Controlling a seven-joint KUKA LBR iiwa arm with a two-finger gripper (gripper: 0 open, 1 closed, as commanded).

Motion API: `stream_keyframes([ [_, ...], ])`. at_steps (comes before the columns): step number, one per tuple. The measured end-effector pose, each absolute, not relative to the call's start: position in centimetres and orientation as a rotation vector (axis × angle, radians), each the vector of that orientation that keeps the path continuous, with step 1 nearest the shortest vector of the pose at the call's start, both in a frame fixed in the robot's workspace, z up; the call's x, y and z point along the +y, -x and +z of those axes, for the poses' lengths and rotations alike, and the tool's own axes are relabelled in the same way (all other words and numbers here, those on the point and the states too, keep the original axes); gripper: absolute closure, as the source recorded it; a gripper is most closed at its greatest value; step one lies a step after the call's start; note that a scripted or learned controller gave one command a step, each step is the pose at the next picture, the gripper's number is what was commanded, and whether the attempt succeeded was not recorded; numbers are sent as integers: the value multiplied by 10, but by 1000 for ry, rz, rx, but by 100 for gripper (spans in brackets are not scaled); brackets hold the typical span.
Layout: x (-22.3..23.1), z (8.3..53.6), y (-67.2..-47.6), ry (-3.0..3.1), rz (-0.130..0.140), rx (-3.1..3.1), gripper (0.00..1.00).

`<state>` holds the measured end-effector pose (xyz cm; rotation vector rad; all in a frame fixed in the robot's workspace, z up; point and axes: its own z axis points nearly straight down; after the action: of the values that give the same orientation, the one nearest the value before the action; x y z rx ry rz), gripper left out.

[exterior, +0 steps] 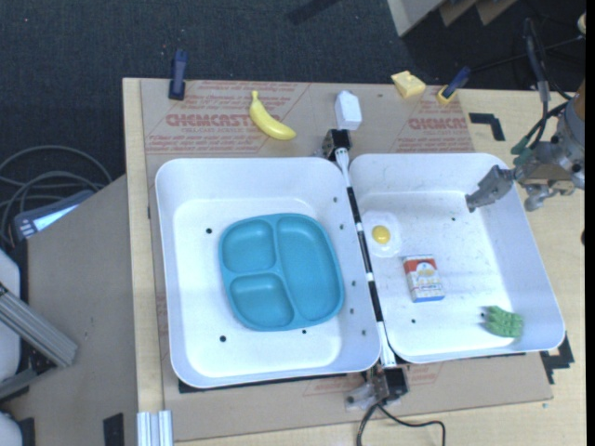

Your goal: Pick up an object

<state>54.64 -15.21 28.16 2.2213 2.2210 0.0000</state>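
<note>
- The gripper [491, 190] hangs over the far right part of the right bin [521, 240], close to its rim; whether it is open or closed cannot be told from here, and nothing shows between its tips.
- Likeliest target: the small box [424, 278], lying flat near the middle of that bin.
- It looks red and white with a pale top, a tidy rectangle with straight edges.
- To do this well, I would centre over the box, line the tips across its narrow sides, and come straight down.
- The fried egg toy [380, 234] sits just beyond the box, toward the divider; the green lump [503, 321] lies nearer the front right corner.
</note>
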Motion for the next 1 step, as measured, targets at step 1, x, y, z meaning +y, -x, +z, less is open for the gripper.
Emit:
stream_keyframes([
  [1, -111, 172, -530, -2222, -1, 2223, 0],
])
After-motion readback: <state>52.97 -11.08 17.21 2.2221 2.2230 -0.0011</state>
